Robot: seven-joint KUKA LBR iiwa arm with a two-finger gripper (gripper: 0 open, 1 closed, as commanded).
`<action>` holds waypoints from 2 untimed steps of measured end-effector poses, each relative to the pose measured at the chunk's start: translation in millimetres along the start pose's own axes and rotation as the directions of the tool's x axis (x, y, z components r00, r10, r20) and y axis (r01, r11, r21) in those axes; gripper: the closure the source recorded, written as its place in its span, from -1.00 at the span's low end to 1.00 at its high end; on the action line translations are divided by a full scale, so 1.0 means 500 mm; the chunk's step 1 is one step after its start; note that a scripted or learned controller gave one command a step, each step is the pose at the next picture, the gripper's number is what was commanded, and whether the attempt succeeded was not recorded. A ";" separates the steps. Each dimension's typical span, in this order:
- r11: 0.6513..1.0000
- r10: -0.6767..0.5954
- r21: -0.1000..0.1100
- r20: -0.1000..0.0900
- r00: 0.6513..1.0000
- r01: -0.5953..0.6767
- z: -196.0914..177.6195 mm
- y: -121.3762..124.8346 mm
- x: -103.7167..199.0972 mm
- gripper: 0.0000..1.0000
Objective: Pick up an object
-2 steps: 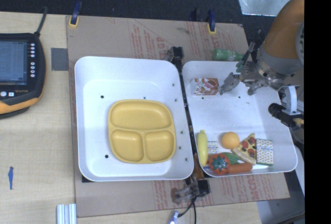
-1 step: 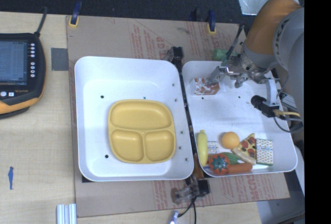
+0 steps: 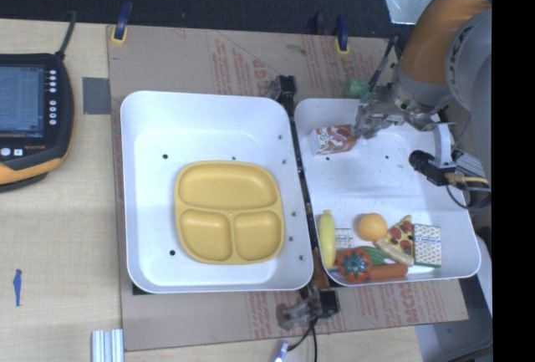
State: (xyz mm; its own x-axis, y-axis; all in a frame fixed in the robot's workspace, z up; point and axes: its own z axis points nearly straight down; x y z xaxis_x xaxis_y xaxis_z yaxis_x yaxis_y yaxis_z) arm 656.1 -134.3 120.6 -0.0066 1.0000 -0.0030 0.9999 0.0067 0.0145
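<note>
The right bin point(image 3: 376, 176) holds several toy foods along its near edge: a yellow banana point(image 3: 327, 239), an orange point(image 3: 372, 226), a pizza slice point(image 3: 399, 238), a white carton point(image 3: 426, 245) and a red and green vegetable cluster point(image 3: 364, 262). A small red and white packet point(image 3: 335, 139) lies near the bin's far left corner. My gripper point(image 3: 368, 124) hangs just right of that packet, low over the bin's far edge. Nothing shows between its fingers.
The left bin point(image 3: 146, 185) holds a yellow divided tray point(image 3: 228, 211). A teach pendant point(image 3: 32, 118) lies on the bench at far left. The grey arm with its orange band point(image 3: 439, 26) fills the upper right, and a black cable fitting point(image 3: 430, 168) hangs over the right bin.
</note>
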 end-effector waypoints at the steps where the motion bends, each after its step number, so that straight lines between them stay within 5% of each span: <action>1: 1.000 -0.001 -0.001 0.001 1.000 0.001 -0.002 0.001 -0.001 -1.00; 2: 1.000 0.002 -0.001 0.001 1.000 -0.002 0.026 0.009 0.054 -1.00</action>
State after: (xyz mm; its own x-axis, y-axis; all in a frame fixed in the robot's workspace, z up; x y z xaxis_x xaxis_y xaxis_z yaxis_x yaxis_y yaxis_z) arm 660.8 -107.4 107.6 -0.0043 1.0000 -0.0043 0.9999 0.0044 0.0154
